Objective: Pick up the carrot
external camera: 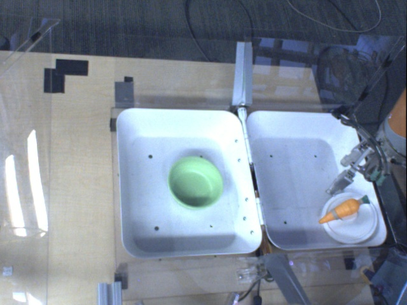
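— What sits left of the carrot [343, 211]?

— A smooth green bowl [196, 182], round, in the left bin [137, 132]. The carrot lies on a small white plate [350, 230] in the right bin [286, 132], its tapered orange tip pointing lower left, stalk end upper right.

— And the pincer [351, 171]?

— Just above and slightly right of the carrot, metal fingers parted, nothing between them. It would need to descend toward the plate.
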Robot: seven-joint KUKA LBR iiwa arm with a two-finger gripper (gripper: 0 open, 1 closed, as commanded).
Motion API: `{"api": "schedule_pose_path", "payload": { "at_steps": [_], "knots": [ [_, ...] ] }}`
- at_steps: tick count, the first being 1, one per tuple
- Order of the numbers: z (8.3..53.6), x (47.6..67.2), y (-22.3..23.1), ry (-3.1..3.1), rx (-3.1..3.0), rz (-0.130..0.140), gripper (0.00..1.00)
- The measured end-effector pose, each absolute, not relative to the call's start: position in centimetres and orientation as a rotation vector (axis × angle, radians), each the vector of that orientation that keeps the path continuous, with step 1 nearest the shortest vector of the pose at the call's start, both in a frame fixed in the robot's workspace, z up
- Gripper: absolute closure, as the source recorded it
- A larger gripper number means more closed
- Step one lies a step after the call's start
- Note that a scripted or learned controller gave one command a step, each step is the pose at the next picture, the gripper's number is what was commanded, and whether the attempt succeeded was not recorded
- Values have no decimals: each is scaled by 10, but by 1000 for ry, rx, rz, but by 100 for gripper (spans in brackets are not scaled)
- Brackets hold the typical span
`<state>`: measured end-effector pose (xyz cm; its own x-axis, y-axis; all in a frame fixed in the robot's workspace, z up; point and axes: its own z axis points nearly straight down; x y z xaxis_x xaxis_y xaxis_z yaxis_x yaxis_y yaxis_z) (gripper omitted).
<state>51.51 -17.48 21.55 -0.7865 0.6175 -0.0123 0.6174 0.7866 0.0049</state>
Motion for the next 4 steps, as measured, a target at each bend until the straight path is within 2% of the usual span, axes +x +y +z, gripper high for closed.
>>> {"api": "schedule_pose_path", "payload": {
  "at_steps": [1,2,3,4],
  "knots": [
    [99,530,-195,3017,819,0,0],
    [92,494,-188,3095,399,-3,0],
    [105,498,-186,3087,395,-3,100],
    [161,490,-104,3081,558,2,100]
  ]
}}
